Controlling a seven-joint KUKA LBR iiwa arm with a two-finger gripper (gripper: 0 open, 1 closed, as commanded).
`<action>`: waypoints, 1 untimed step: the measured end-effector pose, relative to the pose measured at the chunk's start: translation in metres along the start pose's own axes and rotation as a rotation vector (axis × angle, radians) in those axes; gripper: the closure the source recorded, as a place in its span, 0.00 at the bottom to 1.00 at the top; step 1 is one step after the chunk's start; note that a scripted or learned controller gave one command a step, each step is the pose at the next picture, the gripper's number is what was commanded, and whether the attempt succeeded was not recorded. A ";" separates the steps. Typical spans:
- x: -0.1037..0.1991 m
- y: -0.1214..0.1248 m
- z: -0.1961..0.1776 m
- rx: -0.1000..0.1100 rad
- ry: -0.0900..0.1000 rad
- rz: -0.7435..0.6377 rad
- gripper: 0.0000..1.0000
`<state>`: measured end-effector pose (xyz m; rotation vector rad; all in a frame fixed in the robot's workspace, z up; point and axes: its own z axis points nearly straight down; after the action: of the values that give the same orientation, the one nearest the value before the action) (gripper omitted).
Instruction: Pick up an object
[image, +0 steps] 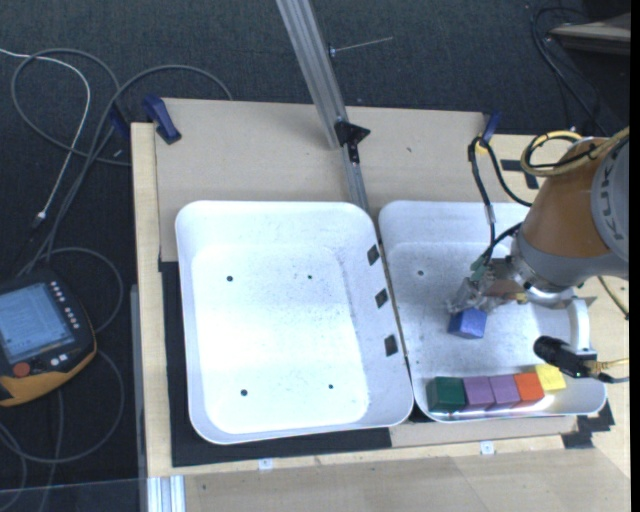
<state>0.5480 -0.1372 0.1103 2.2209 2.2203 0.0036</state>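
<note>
A small blue block (467, 323) lies on the floor of the right white bin (425, 240), about in the middle of it, and the pincer (478, 292) is directly over it, its tip touching or almost touching the block's top; if it is wide or narrow I cannot tell. Along the near edge of the same bin stand in a row a green block (447, 393), two purple blocks (493, 390), an orange block (529, 386) and a yellow block (551, 378). The left white bin (280, 320) sits just beside, on the tabletop (260, 150).
</note>
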 end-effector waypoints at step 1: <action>0.089 0.046 -0.094 -0.008 0.001 -0.010 1.00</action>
<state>0.5938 -0.0485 0.2047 2.2057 2.2279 0.0142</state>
